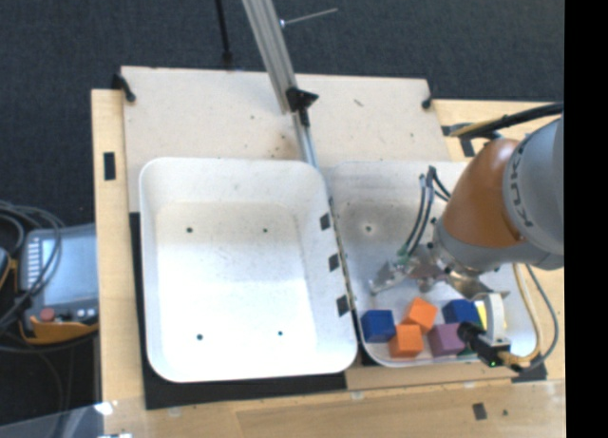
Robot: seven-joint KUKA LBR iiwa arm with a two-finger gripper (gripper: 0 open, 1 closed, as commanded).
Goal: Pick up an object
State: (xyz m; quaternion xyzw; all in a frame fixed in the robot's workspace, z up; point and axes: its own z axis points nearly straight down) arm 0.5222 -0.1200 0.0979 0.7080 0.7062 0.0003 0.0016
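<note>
Camera view: gripper (415, 275) sits low in the right bin (366, 200), metal fingers splayed left and right just above the block cluster. Can't tell whether the fingers are spread or closed, too much glare and clutter around the tips. Nothing visibly pinched between them.

Blocks all sit along the near edge of the right bin, just below the gripper:
- orange block (423, 313), closest to the fingers, tilted
- second orange block (408, 339), nearer, touching the first
- blue block (378, 325), left of the orange pair
- purple block (445, 338), right of the orange pair
- second blue block (461, 312), far-right of the purple one
- pale yellow piece (495, 316) at the right end of the row, partly behind a black part of the gripper rig

Arm (518, 203) comes in from the right, orange band over the right bin's far-right corner, cables running down the wrist to the gripper.

Left bin (237, 265) lies beside the right one, rims touching in the middle, small black clips along the seam. Both bins rest on a tan bench (275, 108). Slanted aluminium post (271, 37) rises from the far side between the bins. Grey pendant (57, 279) with cables sits off the bench at left.
</note>
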